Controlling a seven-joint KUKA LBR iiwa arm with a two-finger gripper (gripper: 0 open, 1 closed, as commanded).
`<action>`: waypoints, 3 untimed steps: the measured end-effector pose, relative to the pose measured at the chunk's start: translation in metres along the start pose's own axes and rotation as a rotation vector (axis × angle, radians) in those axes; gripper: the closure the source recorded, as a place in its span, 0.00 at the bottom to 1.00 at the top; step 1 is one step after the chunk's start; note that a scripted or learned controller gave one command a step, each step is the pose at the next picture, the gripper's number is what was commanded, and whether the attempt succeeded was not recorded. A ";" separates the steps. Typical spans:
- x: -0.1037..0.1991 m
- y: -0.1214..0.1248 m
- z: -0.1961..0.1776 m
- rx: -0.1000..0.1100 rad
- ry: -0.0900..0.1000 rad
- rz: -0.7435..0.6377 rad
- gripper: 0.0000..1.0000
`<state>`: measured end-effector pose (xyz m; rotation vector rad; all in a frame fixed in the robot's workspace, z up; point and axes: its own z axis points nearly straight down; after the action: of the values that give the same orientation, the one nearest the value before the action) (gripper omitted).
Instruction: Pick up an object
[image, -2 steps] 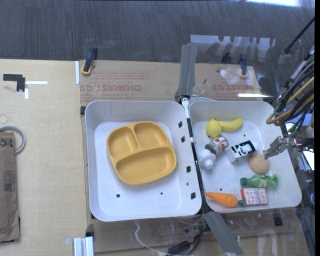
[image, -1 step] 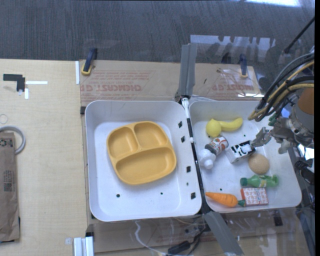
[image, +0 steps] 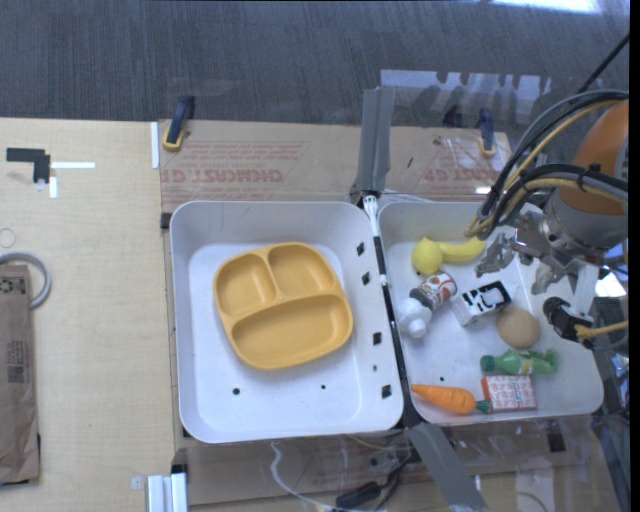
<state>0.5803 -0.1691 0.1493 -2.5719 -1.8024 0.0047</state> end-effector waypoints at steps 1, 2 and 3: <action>-0.019 -0.049 -0.046 0.000 0.000 -0.014 0.00; 0.041 -0.003 -0.007 0.001 -0.001 0.016 0.00; 0.063 -0.026 -0.004 0.000 -0.001 -0.184 0.00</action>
<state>0.5773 -0.1011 0.1534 -2.3961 -2.0306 0.0052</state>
